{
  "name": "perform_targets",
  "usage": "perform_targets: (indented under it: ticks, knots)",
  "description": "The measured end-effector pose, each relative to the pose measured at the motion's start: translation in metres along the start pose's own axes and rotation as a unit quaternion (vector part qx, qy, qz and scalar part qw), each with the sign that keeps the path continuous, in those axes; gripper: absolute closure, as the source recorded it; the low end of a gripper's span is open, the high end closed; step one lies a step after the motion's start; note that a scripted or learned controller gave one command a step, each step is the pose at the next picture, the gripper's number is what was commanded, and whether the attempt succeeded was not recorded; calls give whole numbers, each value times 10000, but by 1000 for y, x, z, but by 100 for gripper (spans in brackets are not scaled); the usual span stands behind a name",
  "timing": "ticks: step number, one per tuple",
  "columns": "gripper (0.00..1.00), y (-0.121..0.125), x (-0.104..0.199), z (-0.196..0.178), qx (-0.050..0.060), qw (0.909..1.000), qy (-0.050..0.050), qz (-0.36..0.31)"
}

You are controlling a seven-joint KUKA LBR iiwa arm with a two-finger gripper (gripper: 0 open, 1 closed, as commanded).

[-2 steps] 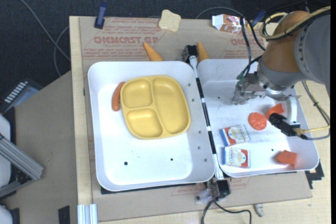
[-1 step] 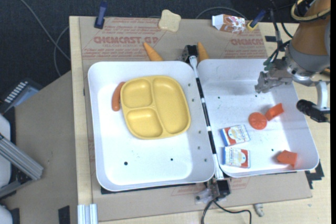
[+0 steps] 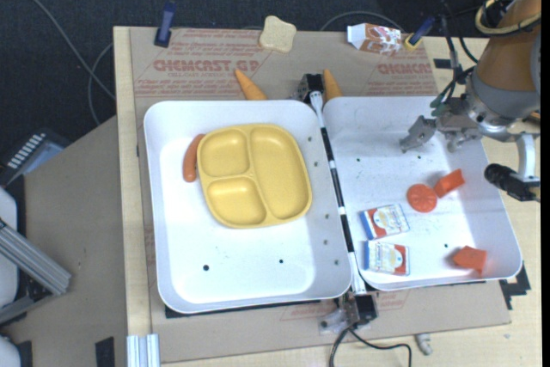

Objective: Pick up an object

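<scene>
Camera view looks down on the bench (image 3: 129, 185), where two white bins sit side by side. Over the upper part of the right bin (image 3: 369, 133) hangs the pincer (image 3: 438, 136), its grey fingers spread apart and nothing between them. Below it in that bin lie an orange-red round piece (image 3: 422, 198) touching an orange block (image 3: 449, 181), a second orange block (image 3: 469, 257) near the lower right corner, and two small cartons (image 3: 383, 221) printed in red, white and blue, one just above the other (image 3: 388, 257), close to the bin's left wall. The left bin (image 3: 172, 253) holds a yellow divided tray (image 3: 255, 174) with an orange sausage-shaped piece (image 3: 191, 157) against its left edge. Outside the bins, on the cardboard, lie a bread-slice toy (image 3: 278, 33), a small milk carton (image 3: 375, 37) and a carrot-like piece (image 3: 249, 85).
</scene>
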State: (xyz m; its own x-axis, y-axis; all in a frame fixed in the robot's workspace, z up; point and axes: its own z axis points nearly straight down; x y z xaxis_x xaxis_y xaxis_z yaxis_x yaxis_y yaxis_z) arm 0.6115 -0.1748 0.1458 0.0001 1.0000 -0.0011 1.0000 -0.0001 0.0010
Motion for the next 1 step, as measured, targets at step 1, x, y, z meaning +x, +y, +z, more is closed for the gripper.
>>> perform_targets:
  ticks: [1]
  knots:
    - [0, -40, -1, 15, 8, 10000, 6, 0]
